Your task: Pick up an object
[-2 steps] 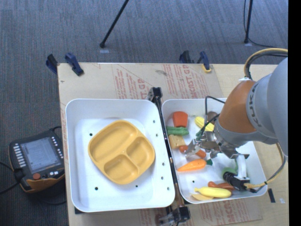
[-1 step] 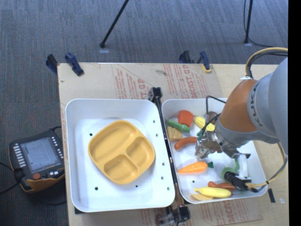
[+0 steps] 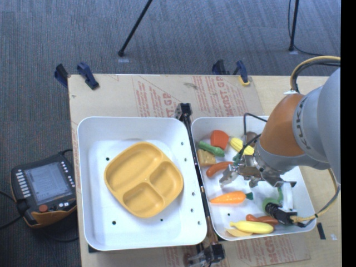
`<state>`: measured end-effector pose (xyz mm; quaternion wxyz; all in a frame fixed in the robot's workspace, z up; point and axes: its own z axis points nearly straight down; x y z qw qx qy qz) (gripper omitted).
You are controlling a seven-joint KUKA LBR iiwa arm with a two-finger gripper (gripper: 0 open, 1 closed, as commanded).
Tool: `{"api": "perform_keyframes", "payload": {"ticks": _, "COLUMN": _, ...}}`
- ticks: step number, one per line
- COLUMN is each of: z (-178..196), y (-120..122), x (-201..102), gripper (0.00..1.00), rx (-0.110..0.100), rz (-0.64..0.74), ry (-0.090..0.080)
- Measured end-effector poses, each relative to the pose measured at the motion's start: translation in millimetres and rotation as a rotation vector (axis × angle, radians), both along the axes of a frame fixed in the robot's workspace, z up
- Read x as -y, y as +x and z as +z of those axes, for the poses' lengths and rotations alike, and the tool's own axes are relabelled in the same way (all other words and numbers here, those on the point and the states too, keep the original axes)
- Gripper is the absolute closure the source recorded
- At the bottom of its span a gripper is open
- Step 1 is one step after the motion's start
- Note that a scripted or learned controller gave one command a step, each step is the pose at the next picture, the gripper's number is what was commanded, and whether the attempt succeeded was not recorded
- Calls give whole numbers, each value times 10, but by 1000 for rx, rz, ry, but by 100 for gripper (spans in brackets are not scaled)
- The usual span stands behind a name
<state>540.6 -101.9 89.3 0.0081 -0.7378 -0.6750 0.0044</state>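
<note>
Camera view looks down on my counter (image 3: 233, 96), where two white bins sit side by side. My arm (image 3: 295, 132), grey with its orange band, reaches in from the right and hangs over the right bin (image 3: 308, 196), with my tool (image 3: 236, 173) low above the toys near the bin's middle. Whether its fingers are apart or together I cannot tell, and I see nothing between them. Just below the tool lies a toy carrot (image 3: 228, 198); just left of it, a reddish sausage-shaped piece (image 3: 216, 169). Further up are a green toy vegetable (image 3: 211, 148), a red piece (image 3: 219, 138) and a yellow corn-like piece (image 3: 238, 144). A yellow banana-like toy (image 3: 253, 227) rests near the bin's front edge. The left bin (image 3: 89, 204) holds a yellow divided plate (image 3: 143, 178) with three compartments.
</note>
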Motion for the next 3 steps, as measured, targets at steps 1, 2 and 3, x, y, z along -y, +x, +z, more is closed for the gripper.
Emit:
{"api": "perform_keyframes", "payload": {"ticks": 1, "z": -55, "y": 747, "x": -153, "gripper": 0, "rx": 10, "rz": -14, "ry": -4}}
{"api": "perform_keyframes", "payload": {"ticks": 2, "z": 1, "y": 738, "x": -160, "gripper": 100, "rx": 1, "rz": -8, "ry": -3}}
{"api": "perform_keyframes", "payload": {"ticks": 3, "z": 958, "y": 1040, "x": -569, "gripper": 100, "rx": 13, "rz": -102, "ry": -7}}
